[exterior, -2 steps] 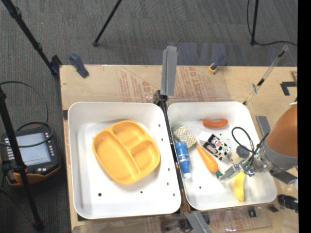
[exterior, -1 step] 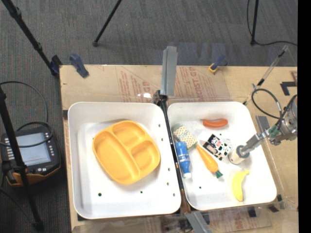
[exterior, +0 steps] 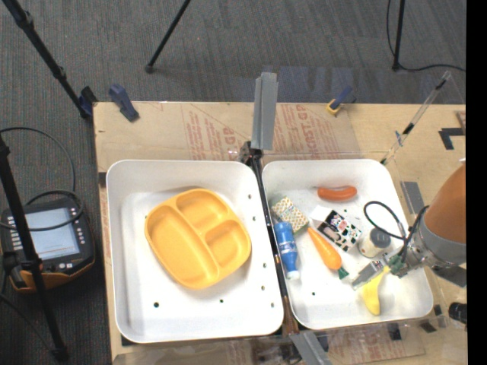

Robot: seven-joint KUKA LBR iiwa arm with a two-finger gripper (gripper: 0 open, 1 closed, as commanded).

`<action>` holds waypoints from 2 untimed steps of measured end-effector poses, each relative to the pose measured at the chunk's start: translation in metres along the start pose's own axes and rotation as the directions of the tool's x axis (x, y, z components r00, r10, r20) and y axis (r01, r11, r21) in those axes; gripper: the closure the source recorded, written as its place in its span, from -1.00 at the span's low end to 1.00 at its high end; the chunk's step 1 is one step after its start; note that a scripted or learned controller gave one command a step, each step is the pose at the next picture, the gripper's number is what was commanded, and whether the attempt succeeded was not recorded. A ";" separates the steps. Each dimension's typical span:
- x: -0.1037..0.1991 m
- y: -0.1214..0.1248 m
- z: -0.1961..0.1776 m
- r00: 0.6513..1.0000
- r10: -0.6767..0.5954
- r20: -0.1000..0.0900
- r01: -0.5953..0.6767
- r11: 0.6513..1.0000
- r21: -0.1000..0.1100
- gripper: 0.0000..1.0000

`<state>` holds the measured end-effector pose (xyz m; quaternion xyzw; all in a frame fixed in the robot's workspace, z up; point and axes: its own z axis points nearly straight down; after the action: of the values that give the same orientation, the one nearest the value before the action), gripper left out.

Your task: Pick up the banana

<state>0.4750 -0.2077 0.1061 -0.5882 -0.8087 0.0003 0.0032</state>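
The yellow banana (exterior: 371,298) lies in the front right corner of the right bin (exterior: 319,319), its top end pointing up toward the gripper. The gripper (exterior: 371,274) is low over that top end, reaching in from the right on the grey arm with the orange band (exterior: 455,204). A grey finger (exterior: 361,274) shows just left of the banana's tip and seems to touch it. The wrist hides the rest of the grip.
Also in the right bin are an orange carrot (exterior: 327,251), a blue bottle (exterior: 286,248), a reddish sausage (exterior: 337,192), a checkered piece (exterior: 289,212) and a black-and-white card (exterior: 340,229). An orange divided plate (exterior: 198,238) lies in the left bin (exterior: 129,196).
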 end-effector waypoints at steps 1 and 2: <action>0.003 0.006 0.020 0.951 0.308 -0.012 -0.308 0.951 -0.003 -1.00; 0.007 0.022 0.021 0.944 0.331 0.000 -0.331 0.944 0.000 -1.00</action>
<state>0.4941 -0.1941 0.0855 -0.7154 -0.6987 0.0007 0.0031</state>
